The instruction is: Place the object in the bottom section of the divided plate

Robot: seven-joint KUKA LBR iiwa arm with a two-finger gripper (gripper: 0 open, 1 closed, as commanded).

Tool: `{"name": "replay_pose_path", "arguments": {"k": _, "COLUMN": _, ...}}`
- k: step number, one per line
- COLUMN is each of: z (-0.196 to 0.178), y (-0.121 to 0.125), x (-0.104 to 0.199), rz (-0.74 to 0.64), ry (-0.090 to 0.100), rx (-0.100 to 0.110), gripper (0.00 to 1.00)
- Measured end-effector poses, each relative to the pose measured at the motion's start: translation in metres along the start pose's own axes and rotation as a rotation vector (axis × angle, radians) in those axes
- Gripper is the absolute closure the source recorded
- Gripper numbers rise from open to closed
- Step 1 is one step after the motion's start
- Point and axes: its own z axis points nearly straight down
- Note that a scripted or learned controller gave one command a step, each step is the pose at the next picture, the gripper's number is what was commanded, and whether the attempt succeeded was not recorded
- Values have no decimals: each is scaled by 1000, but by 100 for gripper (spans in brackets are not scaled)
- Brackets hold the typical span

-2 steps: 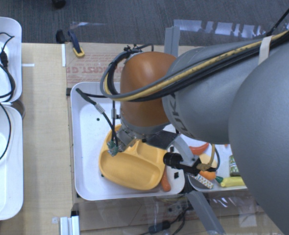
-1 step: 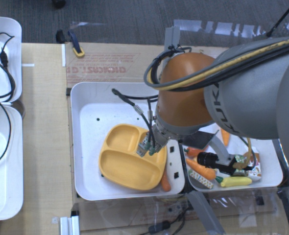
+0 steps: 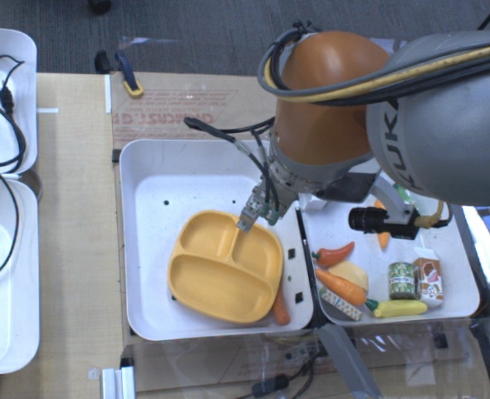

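Reaching in from the right edge of the surface, the grey arm with its orange band hangs over the seam between the two white bins, and its hand points down at the upper right rim of the yellow divided plate. Whether the fingers are apart or together cannot be told, since the hand is small and partly blurred, and nothing can be made out between them. The plate lies in the left bin, towards that bin's near edge, with two small sections at its far side and one long bottom section at its near side; all three sections look bare. An orange carrot-like piece lies just beside the plate's near right edge, on the bin floor. The right bin holds several toy foods near its near edge: a red pepper, a carrot, a pale yellow item, a green jar, a brown packet and a yellow banana-like piece.
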Motion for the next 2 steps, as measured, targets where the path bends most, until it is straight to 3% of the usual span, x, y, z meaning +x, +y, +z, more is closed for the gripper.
{"name": "replay_pose_path", "arguments": {"k": 1, "z": 149, "y": 5, "x": 51, "rz": 427, "ry": 3, "rx": 5, "gripper": 100}}
{"name": "replay_pose_path", "arguments": {"k": 2, "z": 175, "y": 32, "x": 70, "rz": 125, "ry": 3, "rx": 2, "gripper": 100}}
